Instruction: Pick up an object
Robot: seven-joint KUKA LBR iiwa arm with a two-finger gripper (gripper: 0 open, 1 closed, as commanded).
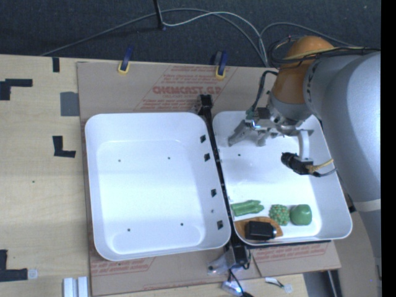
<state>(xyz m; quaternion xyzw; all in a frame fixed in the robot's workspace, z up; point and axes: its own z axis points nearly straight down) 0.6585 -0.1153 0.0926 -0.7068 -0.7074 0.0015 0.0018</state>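
Observation:
My gripper (245, 140) hangs over the far part of the right bin (328, 184), near the divider between the bins. Its fingers are spread apart and open, with nothing between them. Along the near edge of that bin lie a green bean pod (247, 207), a small green broccoli piece (279, 213) and a round green item (301, 215). A black object (259, 229) rests on an orange piece (276, 231) at the near rim. All of these lie well below the gripper in the view, apart from it.
The left bin (99, 184) stands beside the right one, with black clips (213, 166) along the shared wall. A black cable connector (296, 162) dangles from the wrist over the right bin. The grey arm (356, 122) covers the right side.

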